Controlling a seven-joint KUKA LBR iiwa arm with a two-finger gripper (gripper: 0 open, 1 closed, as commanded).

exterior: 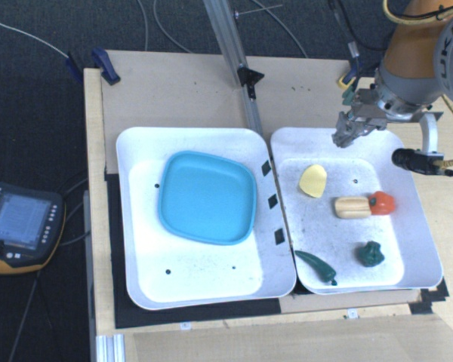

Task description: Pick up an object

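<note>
We see the gripper (350,134) over the right bin's (408,274) upper edge, grasping nothing; its spread we cannot tell.

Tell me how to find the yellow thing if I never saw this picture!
Look in the right white bin, the one without the blue plate. Near its upper left part, below the end effector, lies the pale yellow piece. It is the only yellow, flat, rounded thing there; its neighbours are tan, red and green.
</note>
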